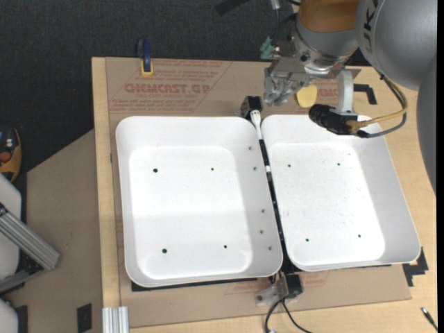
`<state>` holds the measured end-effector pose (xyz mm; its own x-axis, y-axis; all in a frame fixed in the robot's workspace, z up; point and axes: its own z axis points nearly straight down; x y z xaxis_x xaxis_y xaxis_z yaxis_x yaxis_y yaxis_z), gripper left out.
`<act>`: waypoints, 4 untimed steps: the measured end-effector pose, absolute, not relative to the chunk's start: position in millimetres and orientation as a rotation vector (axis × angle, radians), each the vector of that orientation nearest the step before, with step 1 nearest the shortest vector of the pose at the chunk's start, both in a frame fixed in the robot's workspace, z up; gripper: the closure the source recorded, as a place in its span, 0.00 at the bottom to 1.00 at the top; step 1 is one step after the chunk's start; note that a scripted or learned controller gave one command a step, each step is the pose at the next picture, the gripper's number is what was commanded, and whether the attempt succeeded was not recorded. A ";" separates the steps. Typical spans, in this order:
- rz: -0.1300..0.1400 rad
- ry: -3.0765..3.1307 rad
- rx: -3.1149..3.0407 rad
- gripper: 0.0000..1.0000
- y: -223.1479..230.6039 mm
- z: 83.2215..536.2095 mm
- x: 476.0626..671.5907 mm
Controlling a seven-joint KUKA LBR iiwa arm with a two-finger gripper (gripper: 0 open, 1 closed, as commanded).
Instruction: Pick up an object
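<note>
Looking first at the end effector (283, 92): found it raised over the far rim of the bin on the view's right (388, 207), near the back of the bench (104, 116) rather than down inside. Could not tell whether open or closed; too dark, too small, and partly masked by the wrist above. Noted a small pale yellow lump (306, 94) just beside it, on its right in the view, above the rim. Could not settle whether gripped, merely touching, or a piece of the rig itself. Judged the task therefore unproven: no firm grasp visible, so a clear lift left to confirm, or a fresh try left to make. Saw a black cable (333, 120) draped across that bin's far corner, hiding part of the rim. Made out only small dark dots on the floor of that bin and of the bin on the view's left (128, 186). Lost the arm (409, 26) past the top and right edges.
</note>
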<state>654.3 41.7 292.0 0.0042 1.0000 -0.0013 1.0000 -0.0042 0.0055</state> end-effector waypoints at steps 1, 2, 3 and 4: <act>-0.003 2.200 2.230 1.00 -89.5 310.8 643.0; -0.005 2.229 2.221 1.00 -45.8 255.1 666.5; 0.006 2.222 2.216 1.00 -30.4 292.2 650.5; 0.002 2.223 2.220 1.00 -20.9 319.6 619.5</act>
